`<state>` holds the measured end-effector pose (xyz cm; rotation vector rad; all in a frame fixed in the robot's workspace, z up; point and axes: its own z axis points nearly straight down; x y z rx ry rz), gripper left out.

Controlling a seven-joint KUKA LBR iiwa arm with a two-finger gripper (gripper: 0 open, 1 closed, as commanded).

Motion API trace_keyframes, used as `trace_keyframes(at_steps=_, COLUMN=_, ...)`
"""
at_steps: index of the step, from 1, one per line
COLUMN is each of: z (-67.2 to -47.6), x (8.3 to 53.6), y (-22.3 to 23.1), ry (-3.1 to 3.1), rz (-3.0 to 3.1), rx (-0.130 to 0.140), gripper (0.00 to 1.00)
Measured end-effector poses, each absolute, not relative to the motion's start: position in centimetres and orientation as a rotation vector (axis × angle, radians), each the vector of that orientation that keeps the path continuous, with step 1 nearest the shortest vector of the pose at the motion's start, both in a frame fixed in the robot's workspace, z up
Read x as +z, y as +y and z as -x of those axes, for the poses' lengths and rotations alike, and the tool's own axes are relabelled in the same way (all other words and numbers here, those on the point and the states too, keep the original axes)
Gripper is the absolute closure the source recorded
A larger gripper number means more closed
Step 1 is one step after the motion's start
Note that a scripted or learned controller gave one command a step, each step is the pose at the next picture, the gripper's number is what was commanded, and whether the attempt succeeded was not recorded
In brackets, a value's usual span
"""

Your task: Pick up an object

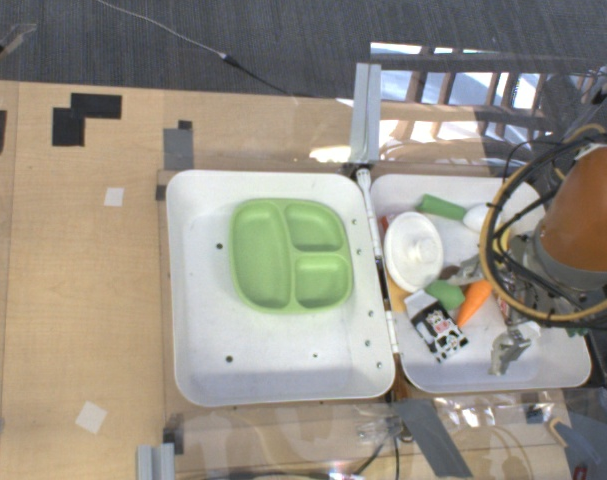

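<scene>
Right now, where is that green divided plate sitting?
In the camera view, the green divided plate lies flat in the middle of the left white bin, across the divider from the white bowl in the right bin.

Illumination is bright and even across the bench. Strong glare marks the metal frame at 1 o'clock and the bench edge at 6 o'clock, where clear sheeting reflects light. The left bin shows a soft shadow along its 6 o'clock wall. The arm at 3 o'clock appears slightly soft. Focus elsewhere is adequate; resolution is low, with fine detail smeared.
</scene>
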<state>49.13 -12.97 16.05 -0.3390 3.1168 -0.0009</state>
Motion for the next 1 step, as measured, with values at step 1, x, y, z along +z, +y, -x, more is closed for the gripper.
trace_keyframes(at_steps=1, z=-50.77, x=8.76, y=-14.55, ry=3.109, rz=0.359, rx=-0.005, gripper=0.00)
